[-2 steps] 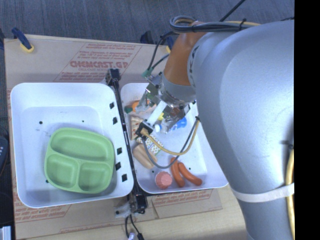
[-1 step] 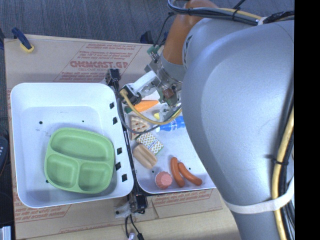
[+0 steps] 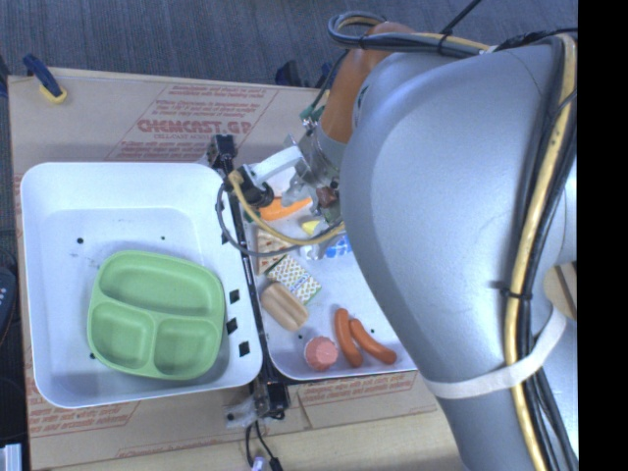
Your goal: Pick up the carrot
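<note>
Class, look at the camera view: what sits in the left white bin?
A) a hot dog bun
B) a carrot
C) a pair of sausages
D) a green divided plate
D: the green divided plate lies alone on the floor of the left white bin, its three compartments facing up.

One camera hangs fixed above the bench, looking down at a slant on both bins. The left bin lies toward nine o'clock, in full sight; the right bin sits near centre. The arm swells in from three o'clock, close under the lens.
</note>
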`<action>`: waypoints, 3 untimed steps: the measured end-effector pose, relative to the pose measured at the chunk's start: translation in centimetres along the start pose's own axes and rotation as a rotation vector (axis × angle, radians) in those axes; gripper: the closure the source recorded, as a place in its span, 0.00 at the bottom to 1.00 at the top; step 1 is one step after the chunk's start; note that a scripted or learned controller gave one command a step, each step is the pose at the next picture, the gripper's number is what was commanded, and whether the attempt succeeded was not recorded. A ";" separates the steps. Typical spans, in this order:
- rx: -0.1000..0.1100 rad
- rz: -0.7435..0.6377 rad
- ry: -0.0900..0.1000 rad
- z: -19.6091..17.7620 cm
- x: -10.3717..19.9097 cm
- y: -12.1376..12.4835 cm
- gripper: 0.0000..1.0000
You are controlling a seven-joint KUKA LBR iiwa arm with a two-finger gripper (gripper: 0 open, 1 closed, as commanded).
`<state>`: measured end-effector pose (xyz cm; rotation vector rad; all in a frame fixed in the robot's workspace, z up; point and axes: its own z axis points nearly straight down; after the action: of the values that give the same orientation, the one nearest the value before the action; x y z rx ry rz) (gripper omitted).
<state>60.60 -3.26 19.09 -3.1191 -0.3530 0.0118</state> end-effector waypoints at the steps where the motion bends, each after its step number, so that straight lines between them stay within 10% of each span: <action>1: 0.000 -0.008 0.000 0.0 -1.4 -1.8 0.00; 3: 0.000 -0.008 0.000 0.0 -1.4 -1.8 0.00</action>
<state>58.80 -1.88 19.09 -3.1180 -0.3651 0.0111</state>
